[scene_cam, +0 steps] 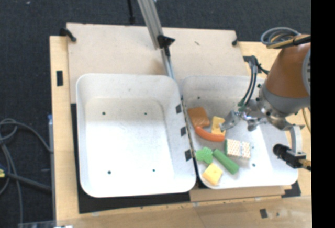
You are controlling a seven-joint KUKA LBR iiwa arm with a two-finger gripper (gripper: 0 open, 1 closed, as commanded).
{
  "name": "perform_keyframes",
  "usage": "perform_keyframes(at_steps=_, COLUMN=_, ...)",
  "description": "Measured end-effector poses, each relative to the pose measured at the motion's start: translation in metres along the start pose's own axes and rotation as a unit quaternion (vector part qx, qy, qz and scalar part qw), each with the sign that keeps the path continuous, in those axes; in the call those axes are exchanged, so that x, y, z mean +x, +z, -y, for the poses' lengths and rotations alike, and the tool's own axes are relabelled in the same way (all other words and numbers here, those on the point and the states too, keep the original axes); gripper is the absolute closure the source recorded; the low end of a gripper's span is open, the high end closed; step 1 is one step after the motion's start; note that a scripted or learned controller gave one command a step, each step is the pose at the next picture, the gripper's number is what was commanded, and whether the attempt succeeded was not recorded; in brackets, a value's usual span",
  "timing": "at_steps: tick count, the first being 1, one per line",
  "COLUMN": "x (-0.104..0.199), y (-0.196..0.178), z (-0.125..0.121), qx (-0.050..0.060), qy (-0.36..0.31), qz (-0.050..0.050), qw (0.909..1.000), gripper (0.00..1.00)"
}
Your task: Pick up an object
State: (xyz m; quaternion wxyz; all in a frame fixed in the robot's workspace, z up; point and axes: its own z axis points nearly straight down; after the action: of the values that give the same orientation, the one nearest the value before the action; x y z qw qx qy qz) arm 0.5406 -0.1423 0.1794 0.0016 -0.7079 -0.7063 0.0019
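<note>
- A tan worktop (pixel 131 49) is sitting on dark carpet (pixel 31 2), carrying two white bins side by side; cables (pixel 15 154) are trailing at the left.
- An aluminium pole (pixel 149 7) is slanting down toward the seam between the bins.
- The left bin (pixel 125 133) is lying beside the right bin (pixel 261 169), where the toys are crowding the near-left corner: brown piece (pixel 198 115), orange carrot (pixel 209 135), yellow piece (pixel 217 123), patterned block (pixel 238 148), green pieces (pixel 219 159) and yellow cube (pixel 213 173).
- The gripper (pixel 234 117) is hovering just beside the yellow piece; whether it is spread or pinching cannot be told.
</note>
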Motion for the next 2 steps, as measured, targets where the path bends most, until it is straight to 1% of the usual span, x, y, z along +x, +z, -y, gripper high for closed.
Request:
perform_keyframes(at_steps=1, x=-0.003, y=0.044, z=-0.005, qx=-0.001, qy=0.001, qz=0.001, qw=1.0, gripper=0.0)
perform_keyframes(at_steps=2, x=-0.004, y=0.03, z=-0.007, qx=-0.006, qy=0.004, qz=0.001, qw=1.0, gripper=1.0)
